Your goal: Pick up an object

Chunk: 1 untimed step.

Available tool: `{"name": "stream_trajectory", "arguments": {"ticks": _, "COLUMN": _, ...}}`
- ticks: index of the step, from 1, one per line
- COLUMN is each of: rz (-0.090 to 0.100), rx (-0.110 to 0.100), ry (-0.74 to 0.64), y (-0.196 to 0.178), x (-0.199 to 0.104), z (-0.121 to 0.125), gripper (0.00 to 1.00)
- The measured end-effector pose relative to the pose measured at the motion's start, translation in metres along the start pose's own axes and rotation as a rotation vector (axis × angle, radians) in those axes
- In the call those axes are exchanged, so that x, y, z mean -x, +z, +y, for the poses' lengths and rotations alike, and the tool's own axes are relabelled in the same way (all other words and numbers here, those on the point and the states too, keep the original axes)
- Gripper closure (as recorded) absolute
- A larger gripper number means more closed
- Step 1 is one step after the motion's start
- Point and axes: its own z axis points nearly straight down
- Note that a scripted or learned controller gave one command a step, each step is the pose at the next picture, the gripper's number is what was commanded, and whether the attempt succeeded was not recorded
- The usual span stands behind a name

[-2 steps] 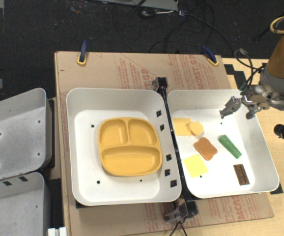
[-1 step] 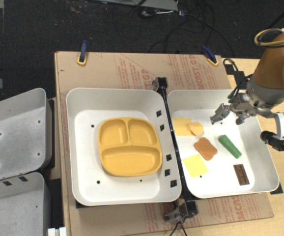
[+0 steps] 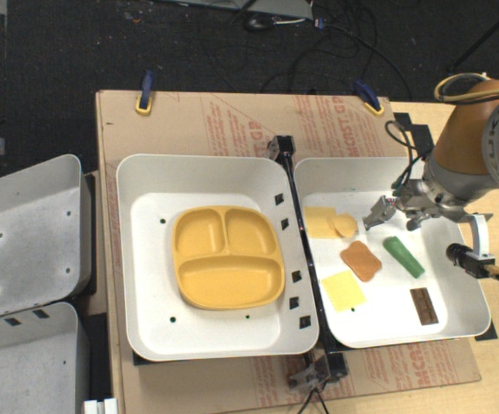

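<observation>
Your candidates for picking all lie in the right bin point(image 3: 470, 313): a green stick point(image 3: 403, 256) nearest the arm, a brown bread-like slice point(image 3: 361, 260) just beside it toward the middle, a yellow square point(image 3: 344, 291) below that, a pale yellow piece point(image 3: 327, 223) against the divider, and a small dark brown bar point(image 3: 423, 306) toward the near corner. Every one rests flat on the bin floor, so nothing has been lifted yet. Your gripper point(image 3: 388, 213) hangs over the far part of that bin, between the pale yellow piece and the green stick, with its fingers spread apart and nothing between them. By my reading the pick is barely begun: choosing a target, lowering, closing and lifting all remain. The left bin point(image 3: 137, 257) holds a yellow divided tray point(image 3: 229, 258), well apart from the gripper.
</observation>
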Motion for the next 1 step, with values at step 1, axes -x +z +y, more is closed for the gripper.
{"name": "stream_trajectory", "arguments": {"ticks": 1, "rz": -0.002, "rx": 0.006, "ry": -0.001, "y": -0.0139, "x": -0.0001, "z": 0.0016, "gripper": 1.00}}
